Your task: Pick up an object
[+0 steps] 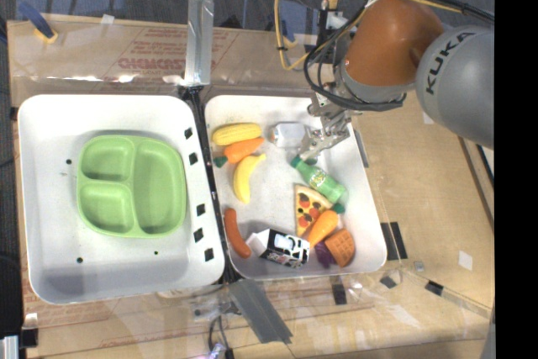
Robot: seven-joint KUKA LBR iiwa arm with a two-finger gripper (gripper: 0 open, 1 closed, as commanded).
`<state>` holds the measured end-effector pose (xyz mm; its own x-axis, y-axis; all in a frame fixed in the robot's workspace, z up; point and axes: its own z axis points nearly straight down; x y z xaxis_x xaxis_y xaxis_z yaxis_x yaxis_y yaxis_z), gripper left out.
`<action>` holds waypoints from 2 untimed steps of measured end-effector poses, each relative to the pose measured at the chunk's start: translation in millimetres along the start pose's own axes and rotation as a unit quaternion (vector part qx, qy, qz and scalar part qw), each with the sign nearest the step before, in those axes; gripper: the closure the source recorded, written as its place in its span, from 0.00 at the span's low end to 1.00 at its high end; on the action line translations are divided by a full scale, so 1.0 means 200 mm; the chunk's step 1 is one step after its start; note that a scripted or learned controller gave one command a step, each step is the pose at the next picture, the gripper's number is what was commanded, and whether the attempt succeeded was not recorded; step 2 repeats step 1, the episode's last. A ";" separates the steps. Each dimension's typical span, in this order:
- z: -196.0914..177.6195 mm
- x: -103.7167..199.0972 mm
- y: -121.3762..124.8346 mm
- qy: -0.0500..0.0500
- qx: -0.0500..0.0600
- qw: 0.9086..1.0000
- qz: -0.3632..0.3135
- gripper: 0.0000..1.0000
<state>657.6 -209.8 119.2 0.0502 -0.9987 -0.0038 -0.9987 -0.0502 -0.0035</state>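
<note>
Pincer: the gripper (pixel 313 149) hangs low over the back part of the right bin (pixel 277 108). I cannot tell its state from this view.

Nearest thing: the green bottle (pixel 321 180) lies just in front of the pincer, right under its tip, maybe touching (too close to be sure).

Bottle's long way: it runs slantwise, from near the pincer down toward the bin's right wall.

Nothing held: I see no toy caught in the pincer, so the pick is not done yet.

Arm: there is one arm (pixel 437 71), coming in from behind and to the right of the pincer.

To the pincer's left: a small clear cup (pixel 287 133) sits just beside it. Further left lie the corn (pixel 237 133), the carrot (pixel 244 150) and the banana (pixel 245 176).

In front, past the bottle: the pizza slice (pixel 308 203) touches a second carrot (pixel 324 224), with the waffle (pixel 340 246) and a black carton (pixel 286 247) near the front wall.

Edges: the right wall is near the bottle's far end, and the back wall is close behind the pincer.

Open room: the bare white floor between the banana and the bottle is the best free spot, I think.

Other bin: the left bin (pixel 42 206) holds a green tray (pixel 132 185), far to the pincer's left.

Best guess for next move: a short drop onto the bottle, gripping across its thin side.
</note>
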 end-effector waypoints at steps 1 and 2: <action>-0.47 -0.03 -0.01 0.001 0.001 0.993 -0.118 1.00; -0.47 -0.03 -0.01 0.001 0.001 0.993 -0.118 1.00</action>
